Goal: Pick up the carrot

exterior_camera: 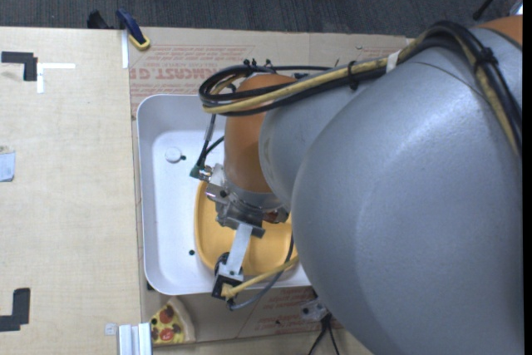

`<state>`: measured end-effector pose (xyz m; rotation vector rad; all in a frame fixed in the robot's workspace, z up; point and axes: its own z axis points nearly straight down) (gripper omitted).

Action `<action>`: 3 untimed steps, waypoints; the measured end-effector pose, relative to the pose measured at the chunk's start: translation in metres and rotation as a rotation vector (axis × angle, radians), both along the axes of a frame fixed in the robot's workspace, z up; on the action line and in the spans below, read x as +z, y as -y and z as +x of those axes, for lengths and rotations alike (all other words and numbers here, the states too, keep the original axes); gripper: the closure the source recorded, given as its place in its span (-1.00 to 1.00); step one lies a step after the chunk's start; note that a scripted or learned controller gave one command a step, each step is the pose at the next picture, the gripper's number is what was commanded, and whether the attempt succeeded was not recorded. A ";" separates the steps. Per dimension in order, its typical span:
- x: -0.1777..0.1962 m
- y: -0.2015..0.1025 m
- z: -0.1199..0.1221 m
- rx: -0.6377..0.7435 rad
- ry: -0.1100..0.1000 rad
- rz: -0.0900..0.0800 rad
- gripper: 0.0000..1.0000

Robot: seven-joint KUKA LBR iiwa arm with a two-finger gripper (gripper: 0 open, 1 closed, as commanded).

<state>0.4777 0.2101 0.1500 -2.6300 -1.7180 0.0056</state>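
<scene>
Arm [399, 204] (orange-banded), wrist [241, 208] seemingly downward

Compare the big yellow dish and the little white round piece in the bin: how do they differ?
The dish is yellow; the round piece is white. The dish is far larger than the round piece. The arm covers much of the dish, while the round piece lies in the open. Both lie in the same white bin.

Bulky grey arm [399, 204], orange band [249, 129], black-yellow cables [283, 87].
</scene>
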 end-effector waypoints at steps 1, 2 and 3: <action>0.016 -0.018 0.000 -0.319 0.000 -0.003 1.00; 0.027 0.018 0.000 -0.440 0.000 -0.002 1.00; 0.031 -0.018 0.000 -0.696 0.002 -0.002 1.00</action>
